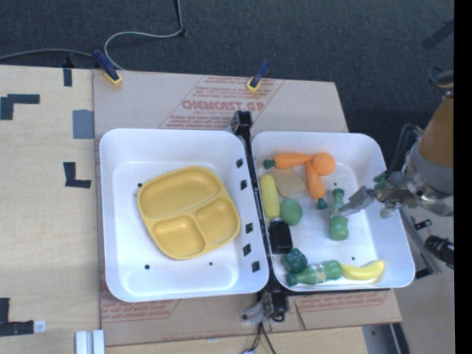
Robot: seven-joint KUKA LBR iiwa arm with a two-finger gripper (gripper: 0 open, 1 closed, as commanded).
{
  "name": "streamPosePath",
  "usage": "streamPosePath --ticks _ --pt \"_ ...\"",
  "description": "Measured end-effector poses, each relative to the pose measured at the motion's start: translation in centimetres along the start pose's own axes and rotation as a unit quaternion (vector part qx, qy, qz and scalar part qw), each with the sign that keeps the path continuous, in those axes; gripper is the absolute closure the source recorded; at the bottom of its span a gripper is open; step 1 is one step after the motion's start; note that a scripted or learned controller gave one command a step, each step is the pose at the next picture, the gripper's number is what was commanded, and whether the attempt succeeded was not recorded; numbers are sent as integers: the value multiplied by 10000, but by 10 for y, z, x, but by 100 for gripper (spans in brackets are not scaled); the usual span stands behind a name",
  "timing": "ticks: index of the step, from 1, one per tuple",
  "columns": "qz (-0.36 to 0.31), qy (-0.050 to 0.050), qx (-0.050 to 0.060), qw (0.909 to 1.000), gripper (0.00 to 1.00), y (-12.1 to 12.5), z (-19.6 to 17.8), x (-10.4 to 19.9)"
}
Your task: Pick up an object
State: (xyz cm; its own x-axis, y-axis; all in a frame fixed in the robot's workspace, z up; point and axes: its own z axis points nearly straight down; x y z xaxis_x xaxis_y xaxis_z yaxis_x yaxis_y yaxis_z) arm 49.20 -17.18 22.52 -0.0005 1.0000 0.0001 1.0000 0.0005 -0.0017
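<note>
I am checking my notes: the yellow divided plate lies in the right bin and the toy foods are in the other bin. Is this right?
Not quite. The camera view shows the yellow divided plate in the left bin; the toy foods, such as the banana, are in the right bin.

This is a robotics lab or test cell rather than a home. Two shallow white bins [110, 220] sit side by side on a sheet of printed cardboard [214, 105], which is held to a pale wooden bench [40, 220] by blue-and-yellow clamps [108, 68] at the far edge. Black tape marks [74, 174] dot the bench on the left. A loose cable [140, 35] trails over dark carpet [310, 21] beyond, and a grey industrial arm [435, 157] reaches in from the right
</note>
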Motion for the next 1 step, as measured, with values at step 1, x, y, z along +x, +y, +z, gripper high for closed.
streamPosePath --ticks 1 --pt "22 -75 -120 9999 0 31 121 22"
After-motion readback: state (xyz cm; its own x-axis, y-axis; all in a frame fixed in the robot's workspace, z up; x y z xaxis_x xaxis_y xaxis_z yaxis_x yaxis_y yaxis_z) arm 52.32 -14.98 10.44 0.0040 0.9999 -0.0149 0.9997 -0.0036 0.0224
